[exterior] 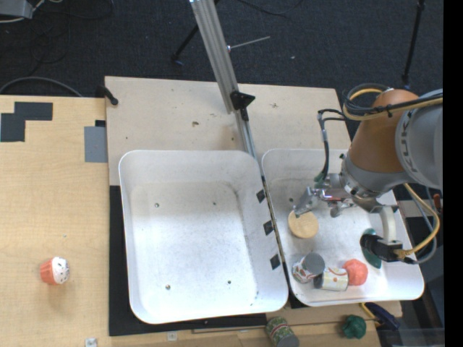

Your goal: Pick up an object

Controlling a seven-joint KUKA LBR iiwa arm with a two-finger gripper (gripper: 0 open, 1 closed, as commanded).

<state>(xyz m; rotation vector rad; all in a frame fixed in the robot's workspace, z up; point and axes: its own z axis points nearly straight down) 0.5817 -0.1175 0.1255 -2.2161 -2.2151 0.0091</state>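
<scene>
Overhead, two shallow white bins are seen side by side on a pale surface (181,107), and the grey arm (416,147) with its orange band reaches in from three o'clock over the right bin (405,284). The fingers (317,201) hang low above the upper left part of that bin; whether they are released or clenched cannot be told, as they are small and partly blurred, and nothing is seen between them. The nearest thing for picking is judged to be a tan round disc (304,225), lying flat on the bin floor just beside the fingers, toward seven o'clock from them; being round, it offers no long axis to align with. Farther toward six o'clock, near the bin's lower wall, a small cluster is found: a grey cylinder (313,264), a white cup on its side (334,279) and an orange-red ball (355,272), close together. A dark green object (374,249) lies at the bin's right side. The bin's left wall stands close to the disc and could crowd a descent. The left bin (137,194) sits at nine o'clock.
</scene>
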